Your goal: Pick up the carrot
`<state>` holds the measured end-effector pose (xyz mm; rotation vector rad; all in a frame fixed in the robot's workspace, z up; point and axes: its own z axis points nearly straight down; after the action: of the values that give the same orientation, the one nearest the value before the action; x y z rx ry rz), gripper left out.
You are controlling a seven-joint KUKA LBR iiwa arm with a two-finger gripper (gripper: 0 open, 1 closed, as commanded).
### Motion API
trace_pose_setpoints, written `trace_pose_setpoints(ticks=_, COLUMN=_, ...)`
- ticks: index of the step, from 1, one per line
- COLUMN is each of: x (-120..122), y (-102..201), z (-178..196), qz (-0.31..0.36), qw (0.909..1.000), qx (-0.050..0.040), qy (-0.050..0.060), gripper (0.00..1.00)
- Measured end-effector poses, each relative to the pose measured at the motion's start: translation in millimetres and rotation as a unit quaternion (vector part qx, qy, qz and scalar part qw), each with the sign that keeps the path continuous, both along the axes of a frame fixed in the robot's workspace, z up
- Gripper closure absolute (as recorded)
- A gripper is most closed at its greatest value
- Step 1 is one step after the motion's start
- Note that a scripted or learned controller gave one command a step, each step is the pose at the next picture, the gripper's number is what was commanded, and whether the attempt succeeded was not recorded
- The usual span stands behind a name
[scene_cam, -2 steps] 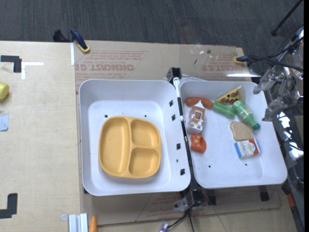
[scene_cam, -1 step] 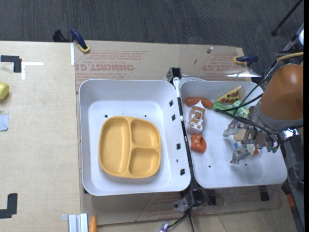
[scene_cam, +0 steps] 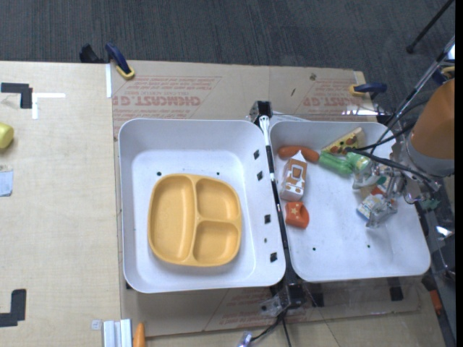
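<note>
My arm comes in from the right edge of the frame, the orange band (scene_cam: pixel 439 125) showing at the upper right, and my gripper (scene_cam: pixel 377 207) hangs low over the right part of the right bin (scene_cam: pixel 405 262). Whether it is open or closed I cannot tell, since the metal parts there blur together with something small and pale beneath them. The carrot (scene_cam: pixel 298 152) lies near the upper left corner of that same bin, close to the wall shared with the left bin (scene_cam: pixel 134 215), well apart from my gripper. Just below the carrot sits a small white and brown carton (scene_cam: pixel 293 180), and below that a red tomato-like piece (scene_cam: pixel 296 215). A green vegetable (scene_cam: pixel 336 163) lies to the right of the carrot, with a pizza slice (scene_cam: pixel 342 142) above it. The left bin holds a yellow divided plate (scene_cam: pixel 194 220).
</note>
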<state>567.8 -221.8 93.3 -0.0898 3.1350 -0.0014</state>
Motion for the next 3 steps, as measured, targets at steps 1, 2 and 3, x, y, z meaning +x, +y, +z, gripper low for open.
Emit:
trace_pose_setpoints(ticks=1, x=-53, y=39, z=-1, qz=-0.081, qw=0.9967, qx=0.0007, qy=0.001, gripper=0.00)
trace_pose_setpoints(ticks=2, x=-87, y=113, z=33, qz=-0.268, qw=0.9633, qx=0.0013, qy=0.001, gripper=0.00)
trace_pose_setpoints(ticks=3, x=-88, y=203, z=99, qz=-0.270, qw=0.9627, qx=0.0014, qy=0.000, gripper=0.00)
